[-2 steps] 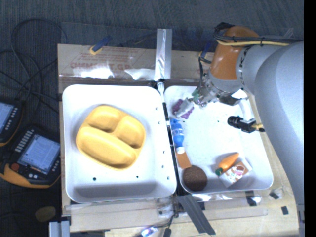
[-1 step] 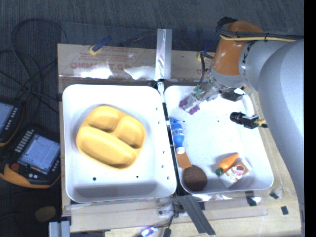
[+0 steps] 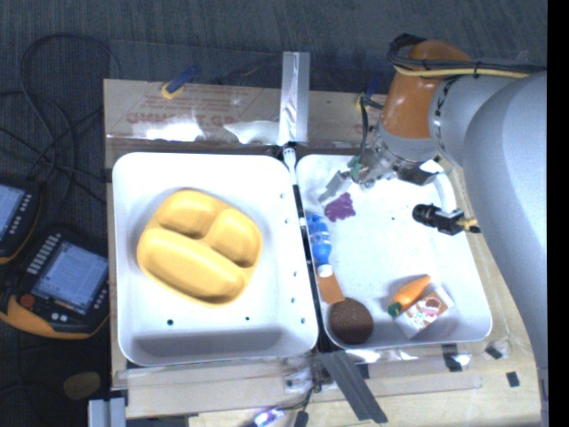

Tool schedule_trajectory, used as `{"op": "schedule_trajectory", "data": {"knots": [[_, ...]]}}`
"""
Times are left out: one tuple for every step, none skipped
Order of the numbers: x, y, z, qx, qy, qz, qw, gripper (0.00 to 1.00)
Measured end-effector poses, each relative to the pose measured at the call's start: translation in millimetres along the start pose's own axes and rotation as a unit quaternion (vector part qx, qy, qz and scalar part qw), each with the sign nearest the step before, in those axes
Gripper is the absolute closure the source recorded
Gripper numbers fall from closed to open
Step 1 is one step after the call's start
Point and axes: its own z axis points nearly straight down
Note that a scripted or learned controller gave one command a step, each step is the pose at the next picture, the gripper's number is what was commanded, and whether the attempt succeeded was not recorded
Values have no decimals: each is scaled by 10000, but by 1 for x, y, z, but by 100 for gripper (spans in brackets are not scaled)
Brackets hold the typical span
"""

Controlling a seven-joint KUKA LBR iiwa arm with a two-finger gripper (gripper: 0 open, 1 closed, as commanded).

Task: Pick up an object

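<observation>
Hand [image 3: 348, 181] at the far left corner of the right bin [image 3: 391, 238], just beside a purple lump [image 3: 339, 207] lying on the bin floor; spread or pressed together, cannot tell. Same bin: blue bottle [image 3: 317, 234] along the left wall, brown ball [image 3: 350, 318] in the near corner, carrot [image 3: 411, 292] touching a white packet [image 3: 427, 314]. Left bin [image 3: 160, 318]: one big yellow loaf [image 3: 200, 243].

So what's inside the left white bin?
A big lumpy yellow object lies in the left bin. The floor beneath it is covered, so anything under it cannot be seen.
</observation>
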Motion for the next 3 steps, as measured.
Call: {"op": "schedule_trajectory", "data": {"knots": [[-2, -10, 12, -4, 20, 136, 9999, 0], [-2, -9, 1, -11, 18, 132, 9999, 100], [63, 20, -84, 30, 41, 372, 9993, 100]]}}
